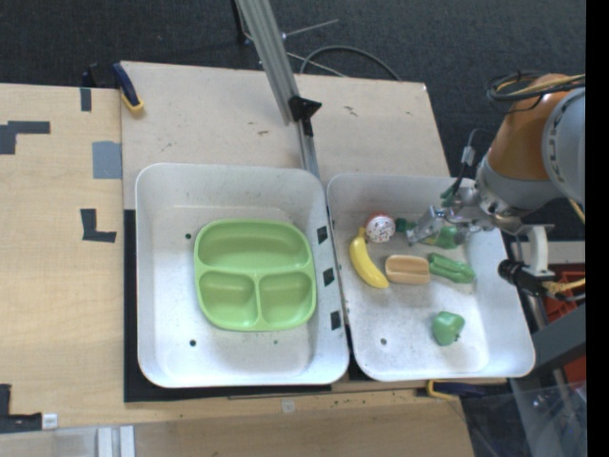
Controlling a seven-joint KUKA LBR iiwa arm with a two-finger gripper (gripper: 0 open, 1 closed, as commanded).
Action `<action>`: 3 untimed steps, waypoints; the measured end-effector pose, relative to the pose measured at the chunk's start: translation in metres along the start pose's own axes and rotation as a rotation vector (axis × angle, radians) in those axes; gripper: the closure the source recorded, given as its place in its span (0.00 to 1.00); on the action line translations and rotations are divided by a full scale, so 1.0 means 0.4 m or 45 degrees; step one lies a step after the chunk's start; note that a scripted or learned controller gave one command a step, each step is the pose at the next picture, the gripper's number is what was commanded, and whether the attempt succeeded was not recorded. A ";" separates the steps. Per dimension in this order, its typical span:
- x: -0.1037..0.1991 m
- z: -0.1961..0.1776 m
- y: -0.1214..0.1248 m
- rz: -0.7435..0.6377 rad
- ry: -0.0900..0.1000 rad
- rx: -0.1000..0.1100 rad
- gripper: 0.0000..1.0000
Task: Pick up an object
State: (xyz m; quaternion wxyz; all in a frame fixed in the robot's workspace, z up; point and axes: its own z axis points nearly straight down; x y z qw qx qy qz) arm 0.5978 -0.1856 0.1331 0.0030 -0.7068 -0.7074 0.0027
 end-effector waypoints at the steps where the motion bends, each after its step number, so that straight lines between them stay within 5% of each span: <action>1: 0.002 0.117 0.000 -0.001 -0.003 -0.008 0.00; 2: 0.003 0.087 0.000 -0.002 -0.001 -0.007 1.00; 3: 0.006 -0.069 -0.009 -0.001 -0.002 -0.016 1.00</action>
